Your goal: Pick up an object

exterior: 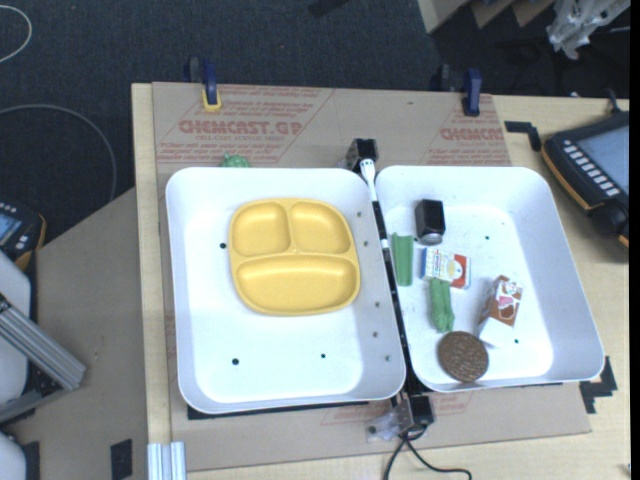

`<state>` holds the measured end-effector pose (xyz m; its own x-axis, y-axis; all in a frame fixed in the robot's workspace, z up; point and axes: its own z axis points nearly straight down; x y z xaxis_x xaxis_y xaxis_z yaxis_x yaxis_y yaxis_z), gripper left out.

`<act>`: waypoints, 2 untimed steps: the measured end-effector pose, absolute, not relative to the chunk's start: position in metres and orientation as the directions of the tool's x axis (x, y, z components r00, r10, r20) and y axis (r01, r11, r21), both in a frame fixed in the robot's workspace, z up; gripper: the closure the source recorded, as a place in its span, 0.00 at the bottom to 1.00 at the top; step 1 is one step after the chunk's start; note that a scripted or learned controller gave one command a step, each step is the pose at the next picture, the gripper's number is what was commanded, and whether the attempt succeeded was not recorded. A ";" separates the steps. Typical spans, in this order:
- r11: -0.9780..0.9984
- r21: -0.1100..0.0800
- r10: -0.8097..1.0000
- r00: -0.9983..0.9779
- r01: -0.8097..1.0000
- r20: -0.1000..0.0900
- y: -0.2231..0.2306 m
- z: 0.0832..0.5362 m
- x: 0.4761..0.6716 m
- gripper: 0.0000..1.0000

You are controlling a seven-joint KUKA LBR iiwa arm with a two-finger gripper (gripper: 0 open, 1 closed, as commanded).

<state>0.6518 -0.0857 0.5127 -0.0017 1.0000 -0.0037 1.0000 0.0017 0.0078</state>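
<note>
Two white bins are set side by side on a brown board [300, 118] printed with red lettering. The board is held by two blue clamps [209, 76] at its far edge.

The left bin [200, 348] is occupied by a yellow divided plate [295, 256]. The plate is laid flat in the far half of the bin, with two small compartments at the back and one long one at the front.

All the small pickable items are found in the right bin [560, 268]:
- A black block [429, 220] is placed toward the back, near the middle.
- A pale green stick [402, 259] is laid just in front of it, close to the bin's left wall.
- A small white packet [444, 266] with red and green print is seen just beside the stick, to its right.
- A darker green piece [441, 304] is laid lengthwise just in front of the packet.
- A brown and white carton [503, 301] is tilted on the right side, apart from the green piece.
- A round brown disc [464, 356] is laid flat at the front edge, just in front of the darker green piece.

A tiny green scrap [235, 161] is seen on the board behind the left bin. A dark screen device [595, 163] with an orange rim is placed to the right of the bench.

The gripper [580, 13] is seen as a pale metallic shape in the top right corner, well apart from both bins. Nothing is seen held in it. Whether it is spread or pressed together cannot be told.
</note>
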 end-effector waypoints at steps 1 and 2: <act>-0.002 -0.015 1.000 0.002 1.000 0.002 -0.081 0.388 0.629 1.00; -0.003 -0.013 1.000 0.003 1.000 0.001 -0.105 0.265 0.637 1.00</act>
